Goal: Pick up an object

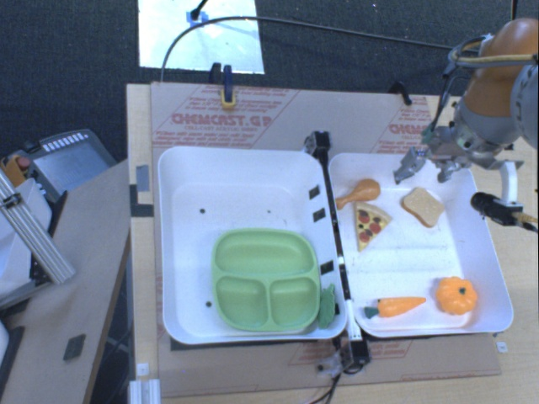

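Note:
My gripper [427, 167] hangs over the far edge of the right bin [484, 251], fingers spread and nothing between them. Just below it in the bin lies a slice of toast [423, 205]. To the left are a chicken drumstick [360, 193] and a pizza slice [370, 224]. Near the front of the bin lie a carrot [396, 306] and a small orange pumpkin [456, 295].
The left bin [185, 225] holds a green divided plate [264, 279] with a green item [328, 306] at its right edge. A black divider [330, 225] runs between the bins. A clamp [227, 87] sits at the bench's back, grey equipment [50, 200] at left.

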`<state>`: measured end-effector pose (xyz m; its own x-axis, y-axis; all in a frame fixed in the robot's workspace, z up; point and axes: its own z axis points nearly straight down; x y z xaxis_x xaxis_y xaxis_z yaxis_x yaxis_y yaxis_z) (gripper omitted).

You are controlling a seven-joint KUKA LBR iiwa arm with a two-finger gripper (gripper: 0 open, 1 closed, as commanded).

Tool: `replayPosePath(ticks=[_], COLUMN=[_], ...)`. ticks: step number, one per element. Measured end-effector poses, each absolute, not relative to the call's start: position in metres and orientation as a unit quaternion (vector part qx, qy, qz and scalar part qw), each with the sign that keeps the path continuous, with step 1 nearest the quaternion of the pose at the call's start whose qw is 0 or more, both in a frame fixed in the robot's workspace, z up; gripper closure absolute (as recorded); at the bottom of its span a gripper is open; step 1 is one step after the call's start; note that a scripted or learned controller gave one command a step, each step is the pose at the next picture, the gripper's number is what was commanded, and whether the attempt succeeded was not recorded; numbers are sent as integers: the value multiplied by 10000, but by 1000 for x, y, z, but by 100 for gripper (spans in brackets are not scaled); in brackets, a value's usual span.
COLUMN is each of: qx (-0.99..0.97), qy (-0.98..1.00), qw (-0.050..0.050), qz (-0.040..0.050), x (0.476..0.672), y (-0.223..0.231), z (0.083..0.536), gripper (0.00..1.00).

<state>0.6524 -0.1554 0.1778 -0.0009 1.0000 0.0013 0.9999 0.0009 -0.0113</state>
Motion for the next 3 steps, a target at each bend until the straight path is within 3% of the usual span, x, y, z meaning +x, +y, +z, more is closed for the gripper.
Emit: replayPosePath(ticks=[1,3], qx=[-7061,-7049], qy=[-7081,-7093], qw=[-6,-15], qz=[-3,-5], x=[655,658], y=[-155,-145], z=[187,85], gripper=[0,0])
